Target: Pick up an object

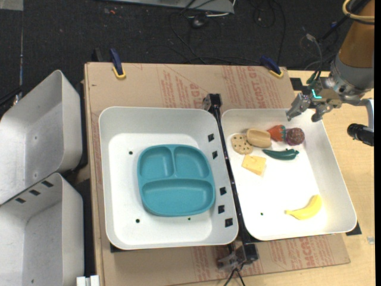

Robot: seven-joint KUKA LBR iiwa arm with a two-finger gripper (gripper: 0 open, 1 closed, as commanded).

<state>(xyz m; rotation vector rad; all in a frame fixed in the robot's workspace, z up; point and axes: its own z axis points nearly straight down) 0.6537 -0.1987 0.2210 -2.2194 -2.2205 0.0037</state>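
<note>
At the near edge of the bench sat the two white bins side by side: the left bin (113, 159) held a teal divided plate (176, 180) lying flat, and the right bin (333, 183) held the loose items. Nearest in the right bin lay a yellow banana (305, 208), well apart from everything else. Further back was a cluster — a yellow cheese wedge (255, 164), a green pepper (281, 154) just beside it, then a round cookie (240, 143) touching a tan bread roll (259, 137), with a red piece (275, 132) and a dark purple piece (295, 136) at the far side. Beyond the cluster, above the bin's far right corner, hung the gripper (305, 109), fingers spread apart with nothing between them. It was near the purple piece but apart from it and from all other items. Judgement: task not yet begun in any effective sense — no object chosen or contacted. Descent, closing on an item and the lift all remained to be done.
</note>
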